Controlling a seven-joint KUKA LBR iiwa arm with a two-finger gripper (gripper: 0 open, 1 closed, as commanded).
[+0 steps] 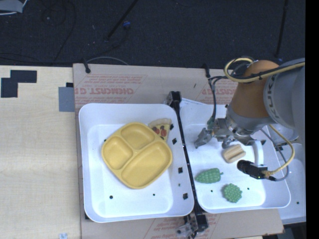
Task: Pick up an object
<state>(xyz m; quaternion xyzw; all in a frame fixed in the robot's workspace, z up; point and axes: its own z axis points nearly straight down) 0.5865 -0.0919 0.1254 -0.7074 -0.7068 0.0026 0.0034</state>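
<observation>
Yellow tray centred, claw near divider

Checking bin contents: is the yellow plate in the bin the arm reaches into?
No; the yellow plate lies in the left bin, while the gripper is over the right bin.

Right bin: tan block, green pod, green cluster crowd near half. Left bin: yellow plate central, front free.

Two bins, one plate, one pizza slice, one tan block, two green lumps.
</observation>
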